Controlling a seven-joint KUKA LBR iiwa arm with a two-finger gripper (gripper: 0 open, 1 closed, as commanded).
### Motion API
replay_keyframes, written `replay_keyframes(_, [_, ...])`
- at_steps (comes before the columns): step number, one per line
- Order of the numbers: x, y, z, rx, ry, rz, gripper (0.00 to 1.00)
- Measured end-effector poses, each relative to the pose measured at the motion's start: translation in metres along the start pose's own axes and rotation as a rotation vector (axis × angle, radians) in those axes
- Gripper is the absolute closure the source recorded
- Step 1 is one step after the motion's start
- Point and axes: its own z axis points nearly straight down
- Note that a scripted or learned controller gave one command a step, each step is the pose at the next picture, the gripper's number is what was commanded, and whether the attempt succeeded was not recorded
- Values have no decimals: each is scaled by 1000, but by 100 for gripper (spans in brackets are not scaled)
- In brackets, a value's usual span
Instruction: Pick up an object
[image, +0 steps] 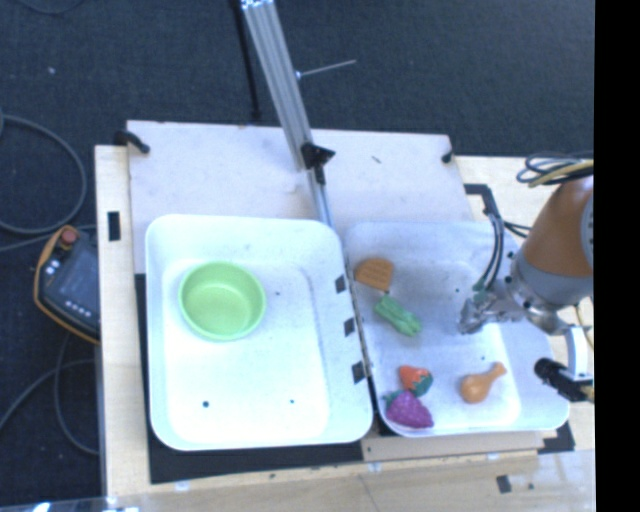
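the gripper (472, 318) hangs over the right bin (440, 250); i cannot tell how its jaws stand. an orange plastic drumstick (481, 383) lies just nearer, untouched, right of a purple plastic grape bunch (409, 409).

The arm (560, 245) is running off the right edge, so its upper part is being cut away. The claw (472, 318) is appearing too small and blurred to read. The purple grapes (409, 409) are hiding part of the strawberry (414, 379).
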Motion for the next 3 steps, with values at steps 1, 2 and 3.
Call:
replay_keyframes(1, [-10, 5, -60, -2, 0, -3, 100])
replay_keyframes(2, [-12, 16, -119, -2, 0, -9, 100])
replay_keyframes(3, [-8, 10, -177, -3, 1, -10, 100])
